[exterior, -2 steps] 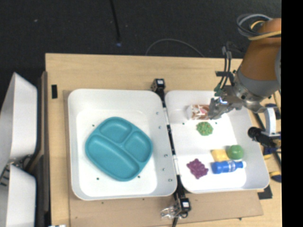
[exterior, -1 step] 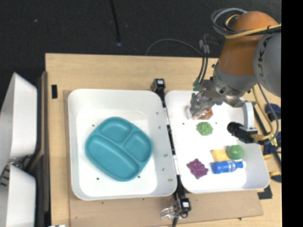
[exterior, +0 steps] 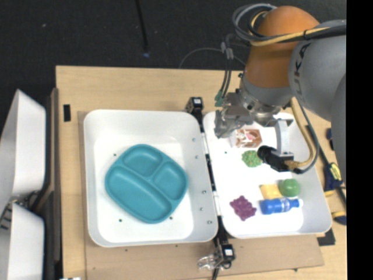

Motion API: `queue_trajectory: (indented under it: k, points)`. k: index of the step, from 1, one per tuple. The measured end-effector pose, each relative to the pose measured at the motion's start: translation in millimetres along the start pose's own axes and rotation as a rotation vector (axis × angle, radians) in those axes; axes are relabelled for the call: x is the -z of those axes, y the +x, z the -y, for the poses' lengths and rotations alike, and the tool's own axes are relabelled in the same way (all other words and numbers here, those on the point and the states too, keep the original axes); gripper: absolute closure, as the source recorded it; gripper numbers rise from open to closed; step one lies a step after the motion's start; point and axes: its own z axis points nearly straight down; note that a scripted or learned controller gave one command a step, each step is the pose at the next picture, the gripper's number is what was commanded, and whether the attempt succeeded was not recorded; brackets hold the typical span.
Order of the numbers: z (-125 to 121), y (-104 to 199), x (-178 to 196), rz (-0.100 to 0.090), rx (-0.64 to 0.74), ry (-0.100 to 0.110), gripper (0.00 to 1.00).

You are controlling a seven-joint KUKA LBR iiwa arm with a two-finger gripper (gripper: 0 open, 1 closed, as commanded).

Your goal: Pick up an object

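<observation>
Your gripper (exterior: 233, 124) sits in the upper right of the frame, at the top edge of the right-hand white bin (exterior: 309, 223), and whether it is holding anything cannot be told from here. The nearest pick is the small red-and-white printed packet (exterior: 249, 137), just below and right of it (the green leafy toy (exterior: 251, 158) lies a little lower). The blue plastic bottle (exterior: 278, 205), long axis left-to-right, lies well below, toward the lower right.
</observation>
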Motion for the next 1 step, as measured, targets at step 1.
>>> queue_trajectory:
  k: [1]
  points:
    - [-4.7, 48.7, 2.1, 0.0, -0.001, 0.001, 1.0]
